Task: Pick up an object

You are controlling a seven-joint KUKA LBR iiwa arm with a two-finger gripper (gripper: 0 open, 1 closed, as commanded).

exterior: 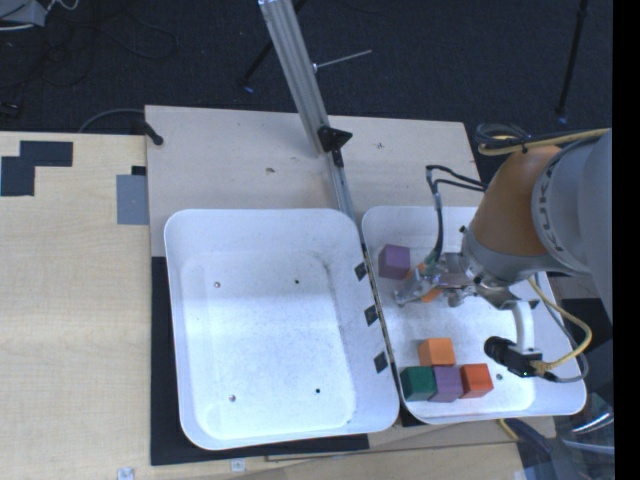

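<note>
Purple cube point(395, 260) near the far left corner of the right-hand shallow white plastic bin point(560, 398), lying flat, just left of the gripper. Two-finger metal gripper point(418, 290) lowered into the same bin, just beside the cube's lower right; finger opening and any grasp impossible to tell. Cluster of four cubes at the bin's near edge: orange cube point(436, 351) behind, dark green cube point(418, 382), second purple cube point(447, 382) and red-orange cube point(476, 379) in a touching row. Grey arm with orange band point(515, 203) entering from the right. Left-hand shallow white bin point(185, 268) alongside, separated by black clips point(371, 314). Slanted aluminium post point(300, 78) behind both bins.
</note>
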